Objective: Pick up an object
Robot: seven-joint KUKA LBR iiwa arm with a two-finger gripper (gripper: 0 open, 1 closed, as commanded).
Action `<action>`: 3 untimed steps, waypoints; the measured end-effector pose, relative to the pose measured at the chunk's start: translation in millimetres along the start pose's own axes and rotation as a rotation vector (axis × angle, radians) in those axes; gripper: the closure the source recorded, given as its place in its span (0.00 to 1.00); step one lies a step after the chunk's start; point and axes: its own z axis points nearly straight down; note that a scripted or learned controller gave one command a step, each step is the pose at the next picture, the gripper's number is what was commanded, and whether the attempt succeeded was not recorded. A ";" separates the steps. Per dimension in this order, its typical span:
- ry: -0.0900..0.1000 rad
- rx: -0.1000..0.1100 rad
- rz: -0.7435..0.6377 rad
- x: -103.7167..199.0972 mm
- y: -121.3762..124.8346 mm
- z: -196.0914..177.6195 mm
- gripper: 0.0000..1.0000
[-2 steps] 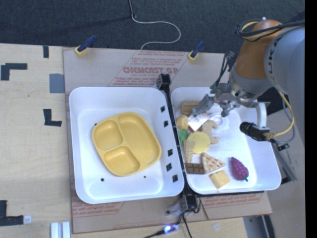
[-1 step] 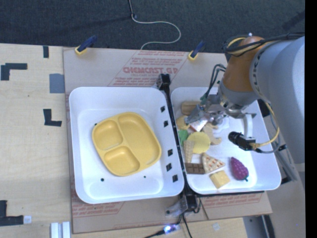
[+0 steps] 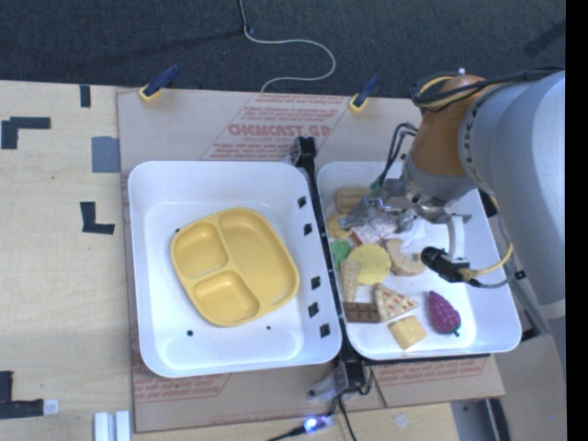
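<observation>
Claw (image 3: 381, 211) low over toy food pile (image 3: 372, 265); can't tell if spread or pinching. Light, hard, slippery; best pinched across flat sides.

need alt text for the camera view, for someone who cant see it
A grey robot arm with an orange band reaches from the right, its gripper low over toy food piled in the right white bin. The left white bin holds a yellow divided tray.

Grey arm with an orange wrist band

The arm (image 3: 528, 173) has a broad, rounded, pale grey casing; an orange band (image 3: 439, 141) rings it above the wrist, and thin black and yellow cables (image 3: 487, 277) loop beside it.
</observation>
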 end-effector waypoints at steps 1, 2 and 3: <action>0.001 -0.010 -0.001 0.4 3.8 -16.7 1.00; 0.009 0.006 -0.004 6.0 3.0 -60.6 1.00; 0.008 0.005 -0.004 3.6 5.1 -123.6 1.00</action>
